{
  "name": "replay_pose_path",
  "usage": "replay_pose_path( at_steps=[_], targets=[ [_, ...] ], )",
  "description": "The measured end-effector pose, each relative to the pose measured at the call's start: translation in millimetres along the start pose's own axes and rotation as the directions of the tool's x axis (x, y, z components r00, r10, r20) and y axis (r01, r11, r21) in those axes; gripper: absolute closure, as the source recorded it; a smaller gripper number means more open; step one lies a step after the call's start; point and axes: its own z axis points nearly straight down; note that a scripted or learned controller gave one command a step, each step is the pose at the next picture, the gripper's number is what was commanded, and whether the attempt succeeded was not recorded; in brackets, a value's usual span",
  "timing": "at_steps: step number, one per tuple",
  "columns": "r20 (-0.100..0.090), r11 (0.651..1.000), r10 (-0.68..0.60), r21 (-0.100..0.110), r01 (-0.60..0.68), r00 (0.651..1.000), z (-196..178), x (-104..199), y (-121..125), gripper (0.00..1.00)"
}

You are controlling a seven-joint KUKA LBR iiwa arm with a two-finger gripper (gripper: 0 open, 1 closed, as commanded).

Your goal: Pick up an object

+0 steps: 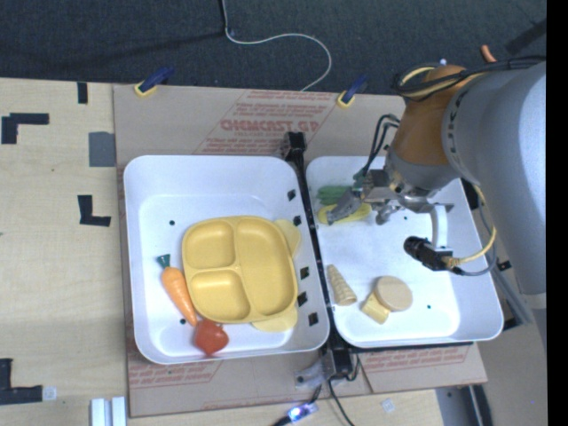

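1. Gripper position. I read the gripper (371, 201) as low over the right bin (470, 327), near its far left corner. The arm (497, 149) crosses that bin's far right side to get there.

2. Gripper state. I cannot tell how wide it stands; the wrist housing covers that part from above. I see nothing held in it.

3. Candidate object. A green piece (330, 193) and a yellow piece (343, 211) lie together against the bin's left wall, just beside the gripper. I judge these to be the target, since the tool is lowered next to them.

4. Other objects, right bin. A cone (340, 284) lies along the left wall toward the near edge. A tan disc (396, 292) and a wedge (374, 310), touching, lie near the near edge, well apart from the gripper.

5. Left bin (142, 238). A plate (240, 269) sits in the middle, with a carrot (179, 295) along its left side and a red piece (210, 336) at the near edge.

6. Caution. The wall crowds the target; a grasp there may pinch the bin rim or push the pieces into the corner.
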Motion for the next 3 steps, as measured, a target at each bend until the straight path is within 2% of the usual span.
replay_pose_path(
  at_steps=[1, 2, 3],
  targets=[
    [0.001, 1.0, -0.001, -0.002, 0.001, 1.0, 27, 1, 0, 0.0],
    [0.001, 1.0, -0.001, -0.003, 0.001, 1.0, 15, 1, 0, 1.0],
    [0.0, 1.0, -0.001, -0.008, 0.001, 1.0, -38, 7, 10, 1.0]
  ],
)
